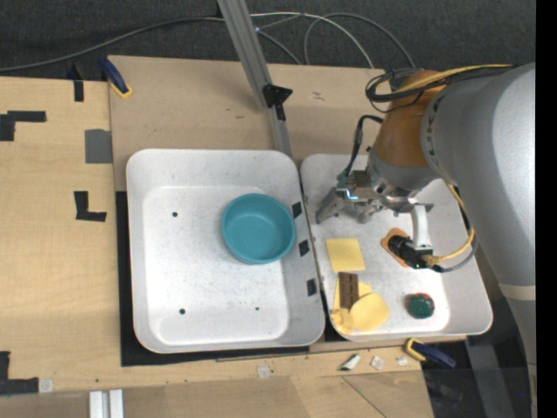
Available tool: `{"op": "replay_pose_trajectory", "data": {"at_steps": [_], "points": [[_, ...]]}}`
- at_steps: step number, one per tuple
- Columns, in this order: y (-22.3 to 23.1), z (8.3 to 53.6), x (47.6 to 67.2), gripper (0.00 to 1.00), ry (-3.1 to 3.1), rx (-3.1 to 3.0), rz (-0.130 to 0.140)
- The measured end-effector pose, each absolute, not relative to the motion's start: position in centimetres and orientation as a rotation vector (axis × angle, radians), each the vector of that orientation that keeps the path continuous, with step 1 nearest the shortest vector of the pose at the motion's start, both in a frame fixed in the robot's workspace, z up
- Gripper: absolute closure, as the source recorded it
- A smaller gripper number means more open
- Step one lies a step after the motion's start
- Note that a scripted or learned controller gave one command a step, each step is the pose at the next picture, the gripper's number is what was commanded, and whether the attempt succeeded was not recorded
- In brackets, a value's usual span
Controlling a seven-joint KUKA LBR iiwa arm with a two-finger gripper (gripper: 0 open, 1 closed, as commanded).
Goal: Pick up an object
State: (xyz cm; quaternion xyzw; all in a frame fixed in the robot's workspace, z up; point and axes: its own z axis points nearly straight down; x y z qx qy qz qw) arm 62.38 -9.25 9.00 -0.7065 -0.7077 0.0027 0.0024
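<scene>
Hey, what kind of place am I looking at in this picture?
Probably a robotics lab grasping bench: a grey arm reaching over two white bins, a teal bowl and small items, with loose cables behind.

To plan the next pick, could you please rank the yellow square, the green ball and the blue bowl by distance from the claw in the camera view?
From the claw:
1. Yellow square, just below it, right bin.
2. Blue bowl, left bin.
3. Green ball, right bin's near corner.
</scene>
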Motion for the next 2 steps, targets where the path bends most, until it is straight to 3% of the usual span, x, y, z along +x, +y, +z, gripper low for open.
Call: {"op": "replay_pose_trajectory", "data": {"at_steps": [1,2], "points": [[-9.2,10.3,62.5,1.00,-2.224,-2.216,0.003],[-9.4,16.6,62.8,1.00,-2.226,-2.223,-0.005]]}}
